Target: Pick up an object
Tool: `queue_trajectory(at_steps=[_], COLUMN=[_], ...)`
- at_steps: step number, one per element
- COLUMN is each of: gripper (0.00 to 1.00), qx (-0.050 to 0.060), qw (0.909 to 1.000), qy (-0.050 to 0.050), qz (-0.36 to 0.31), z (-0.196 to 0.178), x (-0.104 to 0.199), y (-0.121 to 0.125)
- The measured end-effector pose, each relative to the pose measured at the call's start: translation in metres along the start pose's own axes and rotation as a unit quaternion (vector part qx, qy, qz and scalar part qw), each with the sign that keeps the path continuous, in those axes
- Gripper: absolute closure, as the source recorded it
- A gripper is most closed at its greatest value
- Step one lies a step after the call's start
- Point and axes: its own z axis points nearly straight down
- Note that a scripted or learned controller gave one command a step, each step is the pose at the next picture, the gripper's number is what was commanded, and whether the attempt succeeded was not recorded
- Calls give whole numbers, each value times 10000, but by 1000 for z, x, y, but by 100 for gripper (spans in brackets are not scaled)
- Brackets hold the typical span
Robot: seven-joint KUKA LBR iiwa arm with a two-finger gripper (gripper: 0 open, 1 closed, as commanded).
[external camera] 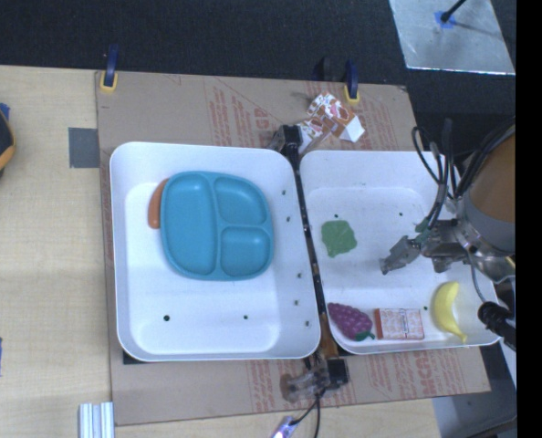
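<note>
Hovering with fingers slightly parted and holding nothing, the gripper (397, 261) sits between green leaf (338, 237) and banana (447, 308).

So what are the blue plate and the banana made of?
The blue plate looks like smooth moulded plastic: one even colour, rounded compartments, a soft sheen. The banana is probably a plastic toy, since its yellow is uniform and slightly glossy, though I can't be sure.

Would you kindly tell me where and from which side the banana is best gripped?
Probably across the middle of the banana, coming from straight above: it lies flat near the right bin's lower right corner, and its narrow curved body would fit between the fingers. The box beside it leaves little room.
</note>
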Motion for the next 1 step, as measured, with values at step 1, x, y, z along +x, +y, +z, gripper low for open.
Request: queue_trajectory(at_steps=[1], gripper=[0], qx=[11], qw=[10000], qy=[-1], qz=[-8], z=[102], x=[28], y=[40])
